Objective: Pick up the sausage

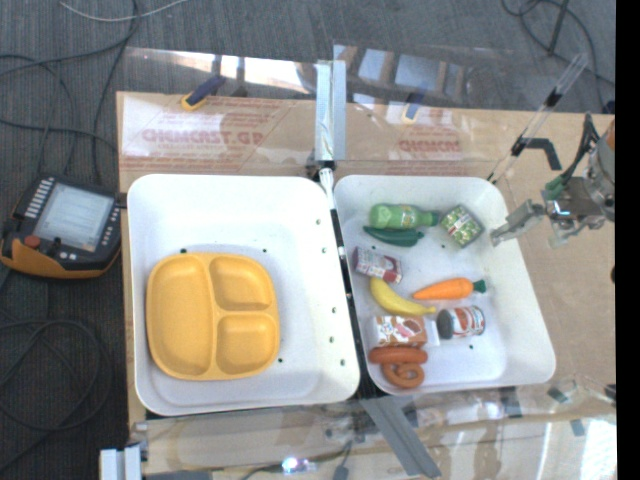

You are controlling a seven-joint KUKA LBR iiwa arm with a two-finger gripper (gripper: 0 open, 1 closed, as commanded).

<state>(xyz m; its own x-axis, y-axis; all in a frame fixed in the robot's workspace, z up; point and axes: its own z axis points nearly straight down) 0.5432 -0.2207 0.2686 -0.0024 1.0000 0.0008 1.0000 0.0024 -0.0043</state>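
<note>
Camera view: we see two white bins.
Sausage (397, 356): we find it in the right bin (520, 353), near corner, beside a pretzel (405, 374).
Gripper (572, 208): outside that bin's right rim; we cannot tell its grasp.

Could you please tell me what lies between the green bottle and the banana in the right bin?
In the camera view, a green pepper and a small red-and-white packet lie between the bottle and the banana.

Robotics lab: teach pendant (62, 226) on carpet, loose cables (95, 8), white bins (230, 193) on bench.
</note>
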